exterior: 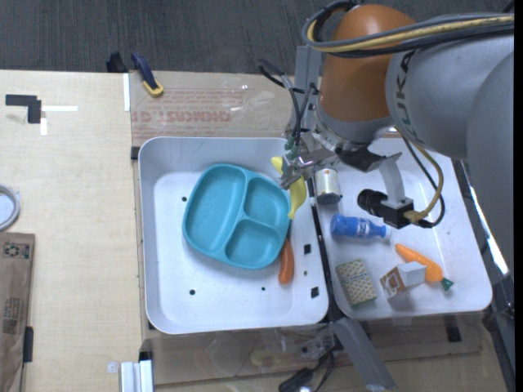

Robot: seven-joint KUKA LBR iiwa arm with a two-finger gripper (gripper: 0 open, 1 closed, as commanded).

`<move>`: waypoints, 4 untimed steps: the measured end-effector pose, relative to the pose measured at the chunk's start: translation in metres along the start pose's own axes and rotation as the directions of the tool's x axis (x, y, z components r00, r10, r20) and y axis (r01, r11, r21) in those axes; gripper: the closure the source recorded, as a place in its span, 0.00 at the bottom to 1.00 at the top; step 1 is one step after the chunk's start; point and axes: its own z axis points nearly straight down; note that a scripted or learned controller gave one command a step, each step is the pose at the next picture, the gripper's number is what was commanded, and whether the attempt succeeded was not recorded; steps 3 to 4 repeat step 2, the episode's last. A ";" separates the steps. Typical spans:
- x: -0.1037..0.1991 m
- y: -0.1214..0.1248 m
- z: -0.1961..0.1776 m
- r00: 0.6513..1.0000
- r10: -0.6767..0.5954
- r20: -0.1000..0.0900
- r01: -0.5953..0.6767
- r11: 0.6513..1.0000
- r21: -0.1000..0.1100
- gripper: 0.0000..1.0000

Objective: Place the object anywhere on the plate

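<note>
Yellow curved banana-like object (pixel 296 193) sits at the right rim of the teal three-compartment plastic plate (pixel 237 216), near the wall between the two bins, partly under the gripper (pixel 294 172). Gripper is right over its upper end. Whether the object is actually between the fingers, or how far apart they are, cannot tell; that spot is cluttered and small. Object looks to be overlapping or just touching the plate's right edge, not clearly resting inside a compartment.

Plate lies in the left white shallow bin (pixel 163 300), tilted a bit. An orange carrot-shaped toy (pixel 285 265) lies just beside the plate's lower right edge. Right white bin (pixel 470 296) holds a silver can (pixel 327 184), a blue bottle lying on its side (pixel 356 228), a second orange carrot (pixel 421 261), a small brown-and-white carton (pixel 403 282) and a woven tan block (pixel 355 281).

Judgement: the step is carrying the yellow piece leftward onto the plate. To do well, move left until it is fully over a compartment, upper right one is nearest, lower close before releasing so it doesn't roll off the rim, avoid nudging the plate.
</note>
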 end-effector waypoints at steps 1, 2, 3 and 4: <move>0.000 0.000 0.000 1.000 0.002 0.000 -0.002 1.000 0.000 0.00; -0.003 0.020 -0.082 0.981 -0.195 0.003 0.195 0.981 -0.004 0.00; -0.003 0.020 -0.082 0.981 -0.195 0.003 0.195 0.981 -0.004 0.00; -0.003 0.020 -0.082 0.981 -0.195 0.003 0.195 0.981 -0.004 0.00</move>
